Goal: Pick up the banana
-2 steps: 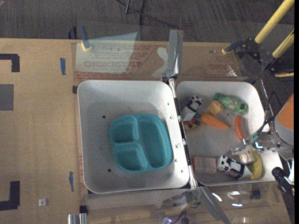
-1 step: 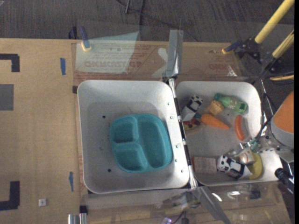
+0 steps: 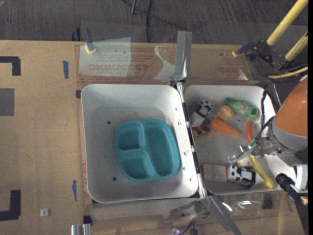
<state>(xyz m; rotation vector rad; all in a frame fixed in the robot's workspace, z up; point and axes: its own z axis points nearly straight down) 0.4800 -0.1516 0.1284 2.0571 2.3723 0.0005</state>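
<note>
1. The banana [image 3: 261,173] is a slim yellow piece lying at a slant in the lower right part of the right bin [image 3: 222,91], its upper end near the gripper and its lower end pointing toward the lower right corner.
2. The gripper [image 3: 247,153] sits low in the right bin, right at the banana's upper end; the fingers are lost in a blur of metal and wires, so I cannot tell how they stand or whether they pinch anything.
3. The arm [image 3: 293,116], grey with an orange band, comes in from the right edge of the frame.
4. Just left of the banana lies a black-and-white toy cow [image 3: 242,175]; a carrot [image 3: 225,128], a green toy [image 3: 243,108] and a second black-and-white toy [image 3: 203,109] lie higher in the same bin.
5. The left bin [image 3: 98,146] holds a teal divided plate [image 3: 146,149] in the middle of the frame.
6. A clear sheet [image 3: 110,58] above the left bin carries printed lettering, seen reversed and too faint to read. A small red-and-white label [image 3: 213,171] left of the cow is also unreadable.
</note>
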